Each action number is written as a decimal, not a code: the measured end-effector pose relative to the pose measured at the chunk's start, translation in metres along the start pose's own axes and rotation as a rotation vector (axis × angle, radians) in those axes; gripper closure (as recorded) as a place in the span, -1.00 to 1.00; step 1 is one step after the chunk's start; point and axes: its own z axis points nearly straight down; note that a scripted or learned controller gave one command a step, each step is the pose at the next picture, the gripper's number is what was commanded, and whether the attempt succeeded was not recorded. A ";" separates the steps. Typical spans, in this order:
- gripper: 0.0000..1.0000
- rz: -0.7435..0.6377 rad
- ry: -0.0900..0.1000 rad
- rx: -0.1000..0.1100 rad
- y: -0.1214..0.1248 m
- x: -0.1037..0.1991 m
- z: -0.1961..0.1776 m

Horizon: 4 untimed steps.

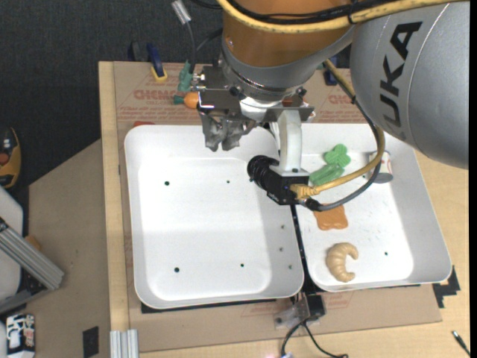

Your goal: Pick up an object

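Note:
My gripper [223,136] hangs under the big grey and orange arm, over the far edge of the left bin [201,274]. I see nothing held in it. The right bin [402,267] holds a green toy piece [331,165] near its far left side. A flat orange piece [332,218] lies in front of it, and a tan croissant-shaped object [341,261] sits near the front edge. All three lie to the right of the gripper, across the divider between the bins.
A black cable bundle with a yellow hose [298,187] droops from the arm over the divider between the bins. A small grey item [381,171] lies by the right bin's far side. Clamps [156,66] stand on the brown board behind the bins.

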 end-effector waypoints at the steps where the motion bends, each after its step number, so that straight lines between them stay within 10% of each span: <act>1: 1.00 0.001 0.003 -0.009 0.085 0.000 0.067; 2: 1.00 0.008 0.002 -0.008 0.121 -0.085 0.100; 3: 1.00 -0.012 0.012 -0.018 0.108 0.008 0.068; 4: 1.00 0.009 -0.001 0.000 0.120 -0.102 0.195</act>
